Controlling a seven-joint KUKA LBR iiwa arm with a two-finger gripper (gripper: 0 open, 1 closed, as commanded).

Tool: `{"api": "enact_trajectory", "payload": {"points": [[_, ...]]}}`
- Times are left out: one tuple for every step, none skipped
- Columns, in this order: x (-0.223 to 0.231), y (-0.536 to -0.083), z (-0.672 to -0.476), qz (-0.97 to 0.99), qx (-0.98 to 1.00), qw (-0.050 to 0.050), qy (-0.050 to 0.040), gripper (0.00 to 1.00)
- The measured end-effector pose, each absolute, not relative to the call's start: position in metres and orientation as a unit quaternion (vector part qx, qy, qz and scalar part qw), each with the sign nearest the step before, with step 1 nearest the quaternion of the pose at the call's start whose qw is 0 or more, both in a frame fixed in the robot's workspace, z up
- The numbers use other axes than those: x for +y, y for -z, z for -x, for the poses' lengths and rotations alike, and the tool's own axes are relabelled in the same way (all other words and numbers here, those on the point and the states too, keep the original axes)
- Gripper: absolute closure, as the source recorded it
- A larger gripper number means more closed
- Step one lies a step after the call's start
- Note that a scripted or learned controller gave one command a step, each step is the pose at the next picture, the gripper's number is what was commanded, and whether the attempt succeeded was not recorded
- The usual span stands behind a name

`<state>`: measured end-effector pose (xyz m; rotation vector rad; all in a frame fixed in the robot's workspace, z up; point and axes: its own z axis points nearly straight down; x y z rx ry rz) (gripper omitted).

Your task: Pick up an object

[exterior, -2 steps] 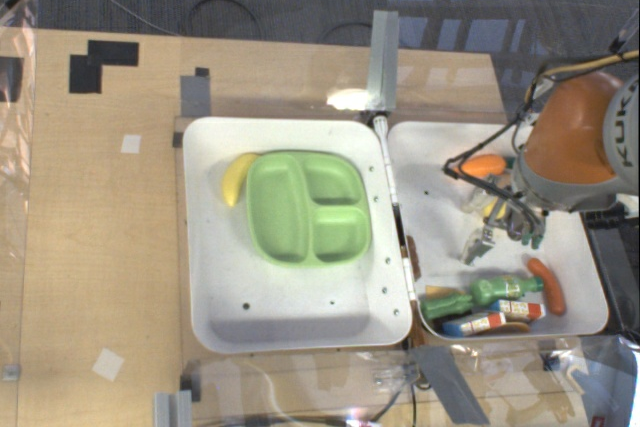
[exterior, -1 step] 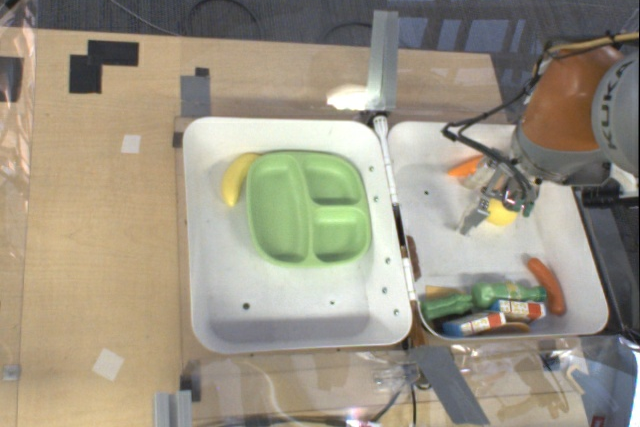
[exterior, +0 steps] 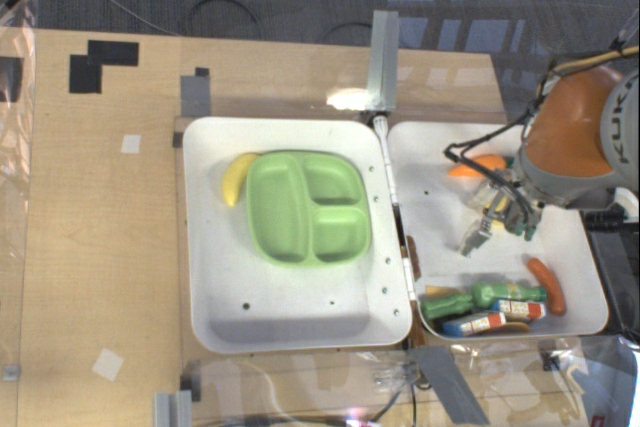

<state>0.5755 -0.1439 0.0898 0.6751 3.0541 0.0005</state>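
My gripper (exterior: 498, 233) hangs over the middle of the right bin (exterior: 440, 245), reaching in from the right under the orange wrist band. Its fingers are spread open and hold nothing; bare white bin floor shows between them. An orange piece (exterior: 470, 169) lies just behind the gripper, partly hidden by the wrist cables. A red sausage (exterior: 547, 284) lies in front and to the right of the gripper. Along the bin's front wall lie a green bottle (exterior: 480, 297) and a red and blue tube (exterior: 485, 323).
The left bin (exterior: 215, 305) holds a green divided plate (exterior: 305, 208) with a yellow banana (exterior: 235, 178) tucked against its left edge. A metal divider (exterior: 392, 205) separates the two bins. Black cables loop from the wrist over the right bin's back.
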Motion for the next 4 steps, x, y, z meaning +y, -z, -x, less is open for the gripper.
{"api": "enact_trajectory", "payload": {"points": [[-0.210,-0.090,-0.523,-0.158,0.987,0.009,0.0023,0.00],[-0.203,-0.088,-0.628,-0.090,0.996,0.007,0.0000,0.00],[-0.179,-0.090,-0.560,-0.089,0.996,0.007,0.0006,0.00],[-0.159,-0.089,-0.644,-0.130,0.992,-0.010,0.0017,0.00]]}}
